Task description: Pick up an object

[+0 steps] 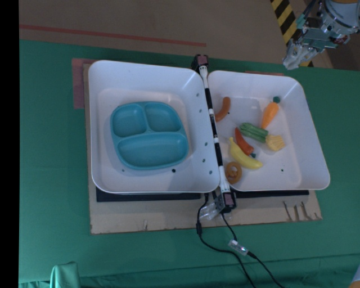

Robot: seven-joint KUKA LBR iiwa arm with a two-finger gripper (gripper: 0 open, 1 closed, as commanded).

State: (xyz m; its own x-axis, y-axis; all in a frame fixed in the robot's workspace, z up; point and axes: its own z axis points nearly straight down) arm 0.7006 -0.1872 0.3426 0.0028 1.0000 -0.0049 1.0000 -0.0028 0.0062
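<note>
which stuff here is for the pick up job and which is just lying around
For the job:
- gripper, up beyond the right bin's far corner
- right bin and its toy foods: carrot, sausage, cucumber, corn, chili, banana, pretzel

Just lying about:
- left bin
- teal divided plate
- cable

We see a robot lab, green-covered bench (50, 169), yellow-black hazard tape (283, 17) on floor, loose black cables (225, 239), two shallow white plastic bins (101, 73).
</note>
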